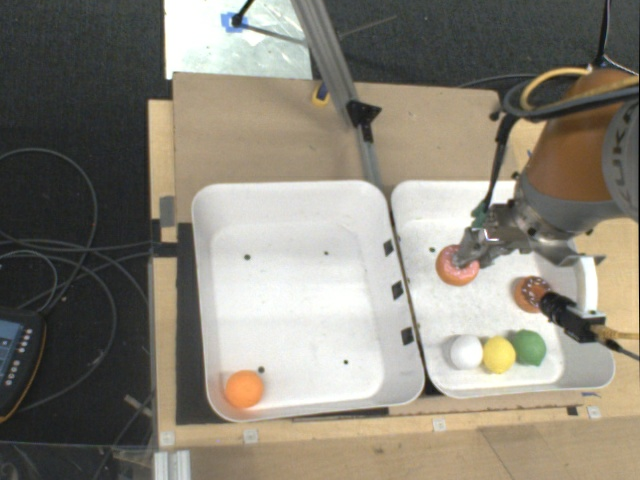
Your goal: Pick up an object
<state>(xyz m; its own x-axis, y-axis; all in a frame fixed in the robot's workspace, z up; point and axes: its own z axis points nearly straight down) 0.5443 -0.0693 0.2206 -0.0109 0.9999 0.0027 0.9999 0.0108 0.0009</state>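
Near the front of the right bin (600,373), white, yellow and green balls (497,353) sit in a row. Farther back, the gripper (478,252) touches a pink frosted donut (457,266) lying flat, round, with no long axis. Whether the gripper's grip is wide or narrow cannot be told.

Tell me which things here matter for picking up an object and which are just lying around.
In play:
tool, low in the right bin
pink donut right at the tool
brown donut
white ball, yellow ball, green ball
orange ball in the left bin

Lying about:
handheld pendant
floor cables
tripod leg
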